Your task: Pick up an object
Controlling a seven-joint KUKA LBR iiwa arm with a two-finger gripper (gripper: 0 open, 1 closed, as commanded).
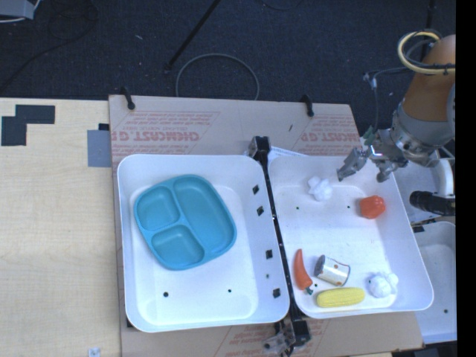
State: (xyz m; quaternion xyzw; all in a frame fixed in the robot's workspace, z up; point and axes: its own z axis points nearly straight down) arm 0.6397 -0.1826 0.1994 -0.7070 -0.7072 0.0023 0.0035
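Here the gripper [368,166] hangs over the far edge of the right bin [401,233], fingers spread wide with nothing between them. Below it lie a white ball [321,189] and a red tomato [372,207]; a carrot [300,269], a can [332,271] and corn [341,297] rest near the front. A blue plate [184,220] sits in the left bin [149,303].

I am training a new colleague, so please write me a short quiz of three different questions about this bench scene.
1. True or false: the blue plate lies in the left bin.
2. Which thing lies nearest the corn? A) tomato B) can C) blue plate
3. Fill in: the gripper hangs over the ___ bin's far edge.

Key: 1 true; 2 B; 3 right.
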